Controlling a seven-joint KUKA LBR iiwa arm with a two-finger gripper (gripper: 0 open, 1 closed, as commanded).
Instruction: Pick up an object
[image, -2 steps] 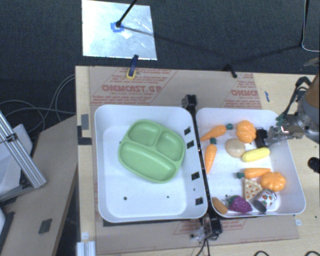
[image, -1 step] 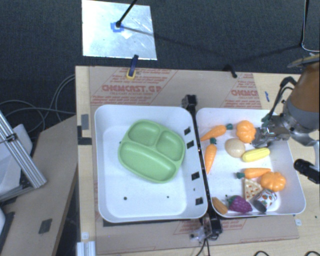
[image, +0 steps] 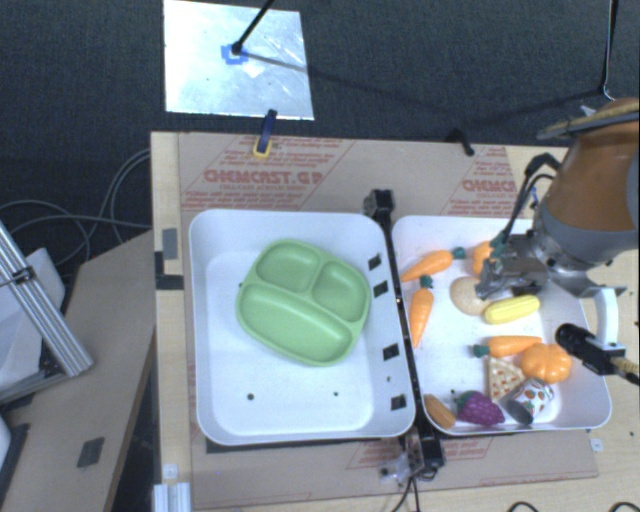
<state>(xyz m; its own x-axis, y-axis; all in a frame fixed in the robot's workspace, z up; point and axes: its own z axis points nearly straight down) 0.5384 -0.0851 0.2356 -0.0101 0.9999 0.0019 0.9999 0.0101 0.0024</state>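
Arm's fingers (image: 497, 283) low in right bin (image: 590, 405), above yellow corn (image: 511, 309), grip state unclear, green tray (image: 303, 301) in left bin (image: 225, 400)

Gripper (image: 497, 281) above toy food (image: 511, 309)

Red "CHEMCAST GP" print repeats across the brown backing sheet (image: 300, 170).

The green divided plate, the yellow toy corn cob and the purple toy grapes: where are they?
green divided plate (image: 300, 318): camera view, large lower compartment.
yellow toy corn cob (image: 511, 309): camera view, middle of cob.
purple toy grapes (image: 481, 408): camera view, centre of bunch.
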